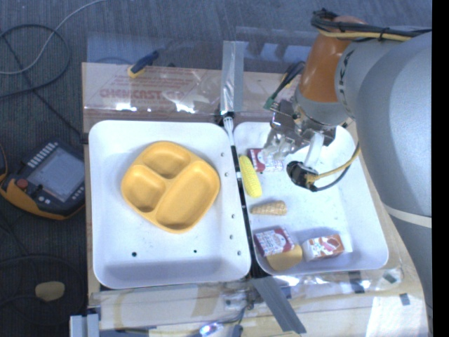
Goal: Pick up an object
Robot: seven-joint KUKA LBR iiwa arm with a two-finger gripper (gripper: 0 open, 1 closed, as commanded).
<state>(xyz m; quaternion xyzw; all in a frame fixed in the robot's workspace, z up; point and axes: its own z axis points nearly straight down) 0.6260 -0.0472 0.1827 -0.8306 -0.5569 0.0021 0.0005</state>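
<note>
Nearest the camera, along the right white bin's (pixel 365 248) front: red-labelled packet (pixel 273 240), tan bun-shaped piece (pixel 284 258), red-and-white carton (pixel 326 246). Further back, knobbly yellow peanut-shaped toy (pixel 269 207), yellow corn cob (pixel 249 175) against the divider. Beyond, gripper (pixel 280 146) down over a red-white packet (pixel 257 159); finger state impossible to tell. Left bin (pixel 112 258): yellow three-compartment plate (pixel 170 185).

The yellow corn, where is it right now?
The yellow corn lies in the right bin, along its left wall, beside a red packet and above a tan pastry.
</note>
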